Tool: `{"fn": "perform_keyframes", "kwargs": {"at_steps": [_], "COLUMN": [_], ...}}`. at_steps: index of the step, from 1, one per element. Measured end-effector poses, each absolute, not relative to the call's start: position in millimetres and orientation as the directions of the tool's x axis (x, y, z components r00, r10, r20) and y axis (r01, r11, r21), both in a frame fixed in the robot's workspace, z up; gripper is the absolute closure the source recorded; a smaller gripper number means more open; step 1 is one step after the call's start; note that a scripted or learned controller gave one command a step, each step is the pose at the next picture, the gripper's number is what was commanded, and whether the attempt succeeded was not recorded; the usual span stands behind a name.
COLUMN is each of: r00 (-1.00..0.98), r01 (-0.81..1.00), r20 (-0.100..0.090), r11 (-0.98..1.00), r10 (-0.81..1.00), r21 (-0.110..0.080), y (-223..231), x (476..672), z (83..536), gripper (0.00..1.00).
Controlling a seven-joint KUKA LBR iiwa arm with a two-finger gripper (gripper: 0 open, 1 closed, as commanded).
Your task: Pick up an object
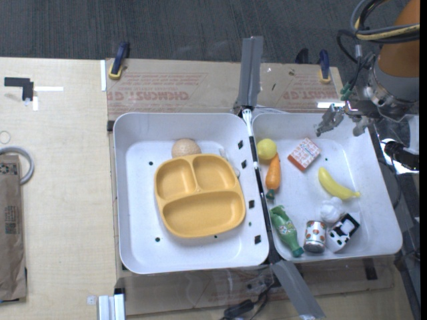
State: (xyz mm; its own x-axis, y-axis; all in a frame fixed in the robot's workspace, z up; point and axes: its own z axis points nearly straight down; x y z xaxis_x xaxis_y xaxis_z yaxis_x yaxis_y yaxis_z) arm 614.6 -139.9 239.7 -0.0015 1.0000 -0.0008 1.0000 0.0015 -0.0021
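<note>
The right bin (371, 153) holds a yellow lemon (266, 149), an orange carrot (273, 171), a small red-and-white box (304, 154), a yellow banana (337, 185), a green bottle (285, 229), a small can (314, 236), a white lump (329, 212) and a black-and-white toy (343, 231). My gripper (345, 121) hangs over the bin's far right corner, open, with nothing between its fingers. It is above and to the right of the red-and-white box.
The left bin (127, 199) carries a yellow divided plate (199, 195) with a tan round object (186, 147) behind it. A grey divider (250, 72) stands between the bins at the back. Cardboard (173, 85) lies behind them, and cables loop over the arm (398, 52).
</note>
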Motion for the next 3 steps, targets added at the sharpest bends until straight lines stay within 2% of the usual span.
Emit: {"fn": "perform_keyframes", "kwargs": {"at_steps": [1, 2, 3], "r00": [-0.171, -0.252, -0.248], "r01": [0.985, 0.968, 0.969], "r20": [-0.001, -0.001, -0.002], "r11": [0.171, 0.252, 0.248], "r10": [0.985, 0.968, 0.969], "r21": [-0.001, 0.001, 0.001], "y": [-175.8, -193.0, -194.1], "x": [574.0, 551.6, 551.7], "z": [201.5, 91.8, 100.9], "gripper": [0.00, 0.00, 1.00]}}
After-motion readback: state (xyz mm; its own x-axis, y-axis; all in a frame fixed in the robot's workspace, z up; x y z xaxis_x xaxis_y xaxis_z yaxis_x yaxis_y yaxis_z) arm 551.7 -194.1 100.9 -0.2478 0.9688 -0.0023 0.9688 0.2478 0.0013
